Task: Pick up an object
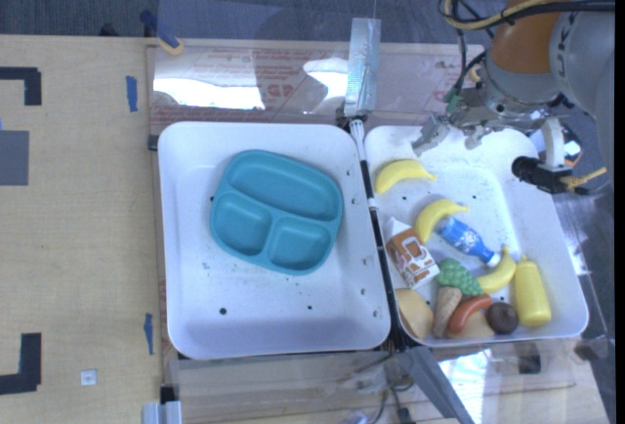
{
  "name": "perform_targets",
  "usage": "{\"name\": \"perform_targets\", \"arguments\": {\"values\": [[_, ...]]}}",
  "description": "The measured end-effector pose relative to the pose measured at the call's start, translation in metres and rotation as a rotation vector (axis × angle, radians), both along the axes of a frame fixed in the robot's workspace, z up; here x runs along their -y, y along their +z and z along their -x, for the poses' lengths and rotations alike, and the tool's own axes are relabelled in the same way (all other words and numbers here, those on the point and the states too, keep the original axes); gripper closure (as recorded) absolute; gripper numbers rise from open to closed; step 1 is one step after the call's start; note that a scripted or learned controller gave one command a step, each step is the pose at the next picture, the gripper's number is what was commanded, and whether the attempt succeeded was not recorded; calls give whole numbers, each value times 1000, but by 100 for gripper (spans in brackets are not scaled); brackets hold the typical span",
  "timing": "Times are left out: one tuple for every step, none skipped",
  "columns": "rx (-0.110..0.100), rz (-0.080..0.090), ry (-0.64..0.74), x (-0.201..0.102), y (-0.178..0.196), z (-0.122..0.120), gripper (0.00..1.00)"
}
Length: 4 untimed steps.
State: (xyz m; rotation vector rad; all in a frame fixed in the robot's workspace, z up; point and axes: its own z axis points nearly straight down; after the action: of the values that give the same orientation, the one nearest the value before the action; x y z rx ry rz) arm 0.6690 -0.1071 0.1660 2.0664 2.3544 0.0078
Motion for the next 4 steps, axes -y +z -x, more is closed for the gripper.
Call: {"name": "perform_targets", "arguments": {"values": [[-6, -2, 4, 16, -79, 110, 0], [-6, -1, 3, 16, -79, 110, 0], [-1, 0, 3, 16, -68, 108, 100], [-2, -3, -111, 15, -78, 144, 100]]}}
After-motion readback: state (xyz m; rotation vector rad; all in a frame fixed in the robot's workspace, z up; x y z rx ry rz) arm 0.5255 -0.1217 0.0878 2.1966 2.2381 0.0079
